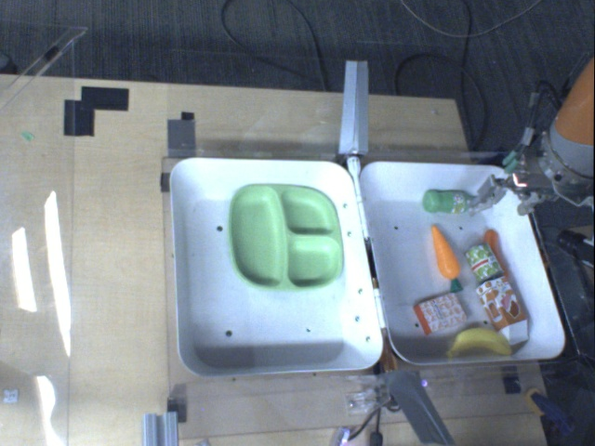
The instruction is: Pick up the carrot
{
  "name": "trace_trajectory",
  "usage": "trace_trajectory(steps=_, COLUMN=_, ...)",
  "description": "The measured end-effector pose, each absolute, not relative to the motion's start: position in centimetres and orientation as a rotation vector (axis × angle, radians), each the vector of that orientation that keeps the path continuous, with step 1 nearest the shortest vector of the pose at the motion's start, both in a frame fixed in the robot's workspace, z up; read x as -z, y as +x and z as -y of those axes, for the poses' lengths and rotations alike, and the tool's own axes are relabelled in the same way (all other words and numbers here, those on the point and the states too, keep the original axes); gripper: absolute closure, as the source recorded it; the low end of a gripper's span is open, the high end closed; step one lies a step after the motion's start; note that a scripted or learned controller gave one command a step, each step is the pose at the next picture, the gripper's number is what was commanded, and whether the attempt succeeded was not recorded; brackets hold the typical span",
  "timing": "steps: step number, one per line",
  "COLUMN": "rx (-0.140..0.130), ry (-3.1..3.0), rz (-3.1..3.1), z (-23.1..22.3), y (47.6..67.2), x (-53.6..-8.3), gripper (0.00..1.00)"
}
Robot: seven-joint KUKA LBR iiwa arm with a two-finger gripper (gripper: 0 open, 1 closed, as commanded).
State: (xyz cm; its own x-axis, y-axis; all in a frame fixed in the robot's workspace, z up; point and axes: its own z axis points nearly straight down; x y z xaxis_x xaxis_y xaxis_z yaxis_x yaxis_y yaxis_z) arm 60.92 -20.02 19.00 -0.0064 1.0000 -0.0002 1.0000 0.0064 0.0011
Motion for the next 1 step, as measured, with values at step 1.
trace_trajectory(steps=1, rx=-0.008, ry=1.976, rz=-2.430, z=16.50, y=59.62, x=-8.74, gripper=0.00)
